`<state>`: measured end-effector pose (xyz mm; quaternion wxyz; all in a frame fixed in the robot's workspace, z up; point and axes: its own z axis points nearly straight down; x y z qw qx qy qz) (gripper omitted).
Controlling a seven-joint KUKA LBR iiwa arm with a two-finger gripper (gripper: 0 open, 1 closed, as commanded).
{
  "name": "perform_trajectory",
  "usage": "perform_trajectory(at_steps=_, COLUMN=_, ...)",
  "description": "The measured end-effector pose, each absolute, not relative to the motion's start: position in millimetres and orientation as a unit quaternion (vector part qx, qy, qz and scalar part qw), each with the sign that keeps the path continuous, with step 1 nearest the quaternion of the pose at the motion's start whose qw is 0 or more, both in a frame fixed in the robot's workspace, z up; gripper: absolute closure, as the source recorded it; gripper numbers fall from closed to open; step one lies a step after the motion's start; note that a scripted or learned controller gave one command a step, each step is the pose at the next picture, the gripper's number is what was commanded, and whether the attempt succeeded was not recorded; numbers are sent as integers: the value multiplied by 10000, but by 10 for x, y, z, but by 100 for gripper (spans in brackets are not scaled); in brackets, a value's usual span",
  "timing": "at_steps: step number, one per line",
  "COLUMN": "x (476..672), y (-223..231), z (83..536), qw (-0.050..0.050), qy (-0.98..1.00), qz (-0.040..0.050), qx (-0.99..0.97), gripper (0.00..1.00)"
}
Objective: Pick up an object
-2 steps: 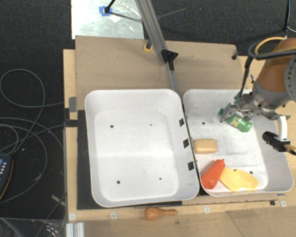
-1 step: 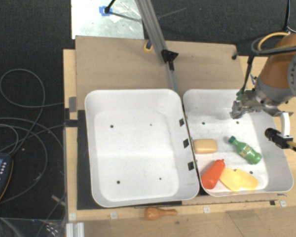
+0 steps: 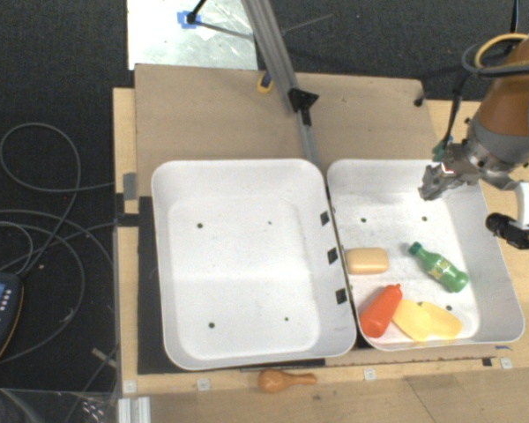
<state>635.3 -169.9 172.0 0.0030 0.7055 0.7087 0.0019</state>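
The right bin (image 3: 383, 192) holds a tan block (image 3: 368, 261), a green bottle (image 3: 440, 267), a red-orange bottle (image 3: 382, 310) and a yellow piece (image 3: 426, 321), all grouped in its near half. My gripper (image 3: 435, 183) hangs over the far right part of that bin, well above and behind the green bottle. Nothing shows between its fingers, and I cannot make out how they stand.
The left bin (image 3: 238, 263) sits beside the right one, with black clips along the shared wall. An orange-brown object (image 3: 286, 379) lies on the bench in front of the bins. A grey pole (image 3: 273, 42) slants in from the top.
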Motion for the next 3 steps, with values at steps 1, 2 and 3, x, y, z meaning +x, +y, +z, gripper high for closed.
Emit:
perform_trajectory(at_steps=1, x=6426, y=-1748, z=2354, qw=46, qy=7090, qz=24, qx=7052, gripper=100)
perform_trajectory(at_steps=2, x=6436, y=-1748, z=2340, qw=20, qy=7091, qz=7, qx=7051, gripper=100)
perform_trajectory(at_steps=3, x=6452, y=-1269, z=2259, qw=2, qy=7103, qz=7, qx=7039, gripper=100)
